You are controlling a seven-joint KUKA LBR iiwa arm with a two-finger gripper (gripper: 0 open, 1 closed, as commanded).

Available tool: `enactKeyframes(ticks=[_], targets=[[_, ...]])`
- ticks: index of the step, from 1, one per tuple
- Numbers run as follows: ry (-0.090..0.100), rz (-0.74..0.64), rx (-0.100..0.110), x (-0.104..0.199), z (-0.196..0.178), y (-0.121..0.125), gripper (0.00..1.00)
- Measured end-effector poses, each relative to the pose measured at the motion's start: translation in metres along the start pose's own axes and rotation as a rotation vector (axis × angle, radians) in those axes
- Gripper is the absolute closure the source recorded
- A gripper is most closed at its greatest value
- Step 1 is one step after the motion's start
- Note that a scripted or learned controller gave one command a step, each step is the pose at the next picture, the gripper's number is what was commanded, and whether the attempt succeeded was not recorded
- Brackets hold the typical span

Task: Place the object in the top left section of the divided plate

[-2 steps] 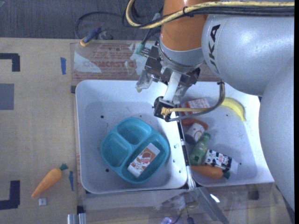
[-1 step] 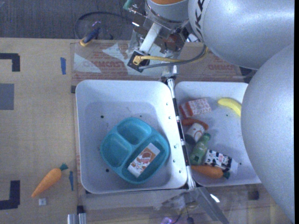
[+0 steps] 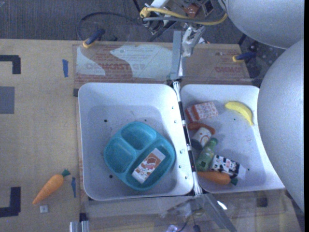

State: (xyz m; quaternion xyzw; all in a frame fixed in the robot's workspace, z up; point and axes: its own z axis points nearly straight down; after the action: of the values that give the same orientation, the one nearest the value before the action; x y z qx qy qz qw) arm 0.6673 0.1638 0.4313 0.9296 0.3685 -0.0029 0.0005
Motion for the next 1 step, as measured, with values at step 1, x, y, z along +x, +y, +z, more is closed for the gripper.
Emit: enactKeyframes(ticks=[1], targets=[[0.002,0.333,0.000,-0.0020,0.0002,-0.0040,0.00]])
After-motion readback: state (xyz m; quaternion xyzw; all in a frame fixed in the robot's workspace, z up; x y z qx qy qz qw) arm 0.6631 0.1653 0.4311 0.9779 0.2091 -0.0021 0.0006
